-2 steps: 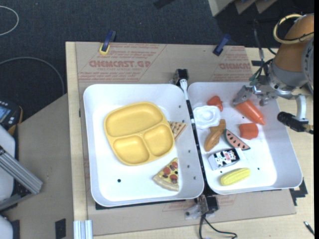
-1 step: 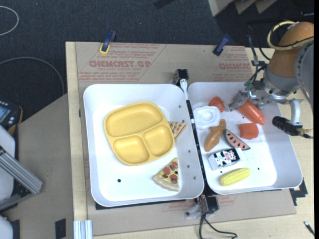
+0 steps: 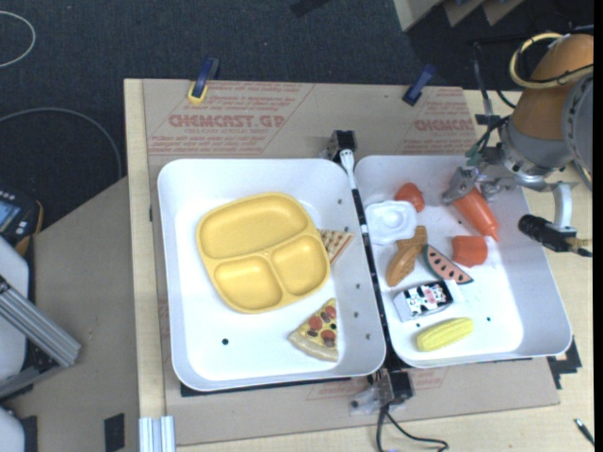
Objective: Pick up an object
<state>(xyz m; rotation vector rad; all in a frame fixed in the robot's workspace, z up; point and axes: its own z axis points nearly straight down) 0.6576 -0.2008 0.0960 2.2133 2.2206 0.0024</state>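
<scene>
My gripper (image 3: 464, 187) hangs over the back of the right bin (image 3: 528, 295), just above the upper end of an orange carrot (image 3: 479, 214). Nothing visibly hangs from it. Close by lie a small red-orange piece (image 3: 409, 195), a white cup (image 3: 390, 220), a red-orange block (image 3: 469, 249), a brown bread piece (image 3: 406, 256), a watermelon slice (image 3: 448, 266), a cow-print carton (image 3: 425, 299) and a yellow corn cob (image 3: 445, 333).
The left bin (image 3: 188, 332) holds a yellow divided plate (image 3: 264, 250), a pizza slice (image 3: 318, 330) near its front right and a waffle wedge (image 3: 335, 243) by the divider. Both bins rest on a cardboard sheet (image 3: 283, 116).
</scene>
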